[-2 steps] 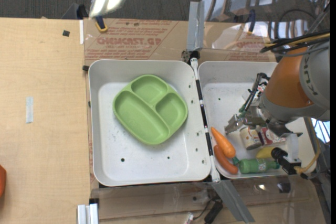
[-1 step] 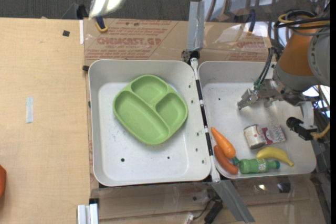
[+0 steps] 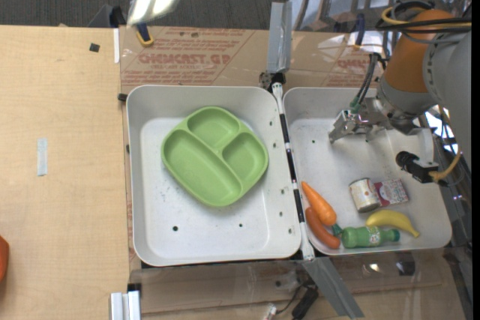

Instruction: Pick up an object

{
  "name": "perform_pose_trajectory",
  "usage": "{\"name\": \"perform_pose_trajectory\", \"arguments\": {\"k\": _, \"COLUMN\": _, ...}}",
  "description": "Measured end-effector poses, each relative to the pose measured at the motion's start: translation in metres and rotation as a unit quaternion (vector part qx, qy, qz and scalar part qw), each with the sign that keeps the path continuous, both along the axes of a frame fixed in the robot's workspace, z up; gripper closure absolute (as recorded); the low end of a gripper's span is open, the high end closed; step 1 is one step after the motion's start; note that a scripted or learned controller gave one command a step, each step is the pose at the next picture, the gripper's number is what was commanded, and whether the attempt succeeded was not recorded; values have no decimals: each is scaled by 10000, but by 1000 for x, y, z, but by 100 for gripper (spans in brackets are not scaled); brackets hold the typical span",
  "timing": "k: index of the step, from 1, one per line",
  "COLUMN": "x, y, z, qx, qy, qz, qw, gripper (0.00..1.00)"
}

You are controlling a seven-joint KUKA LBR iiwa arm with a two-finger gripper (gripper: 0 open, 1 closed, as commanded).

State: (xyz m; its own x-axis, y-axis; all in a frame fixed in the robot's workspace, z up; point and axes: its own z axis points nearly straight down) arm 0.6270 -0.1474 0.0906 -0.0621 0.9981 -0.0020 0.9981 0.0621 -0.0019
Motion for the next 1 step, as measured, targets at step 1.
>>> {"name": "perform_pose_trajectory", "arguments": {"k": 1, "x": 20, "y": 7, "z": -4, "qx": -11, "qy": 216, "qz": -72, "qw": 9997, "gripper": 0}}
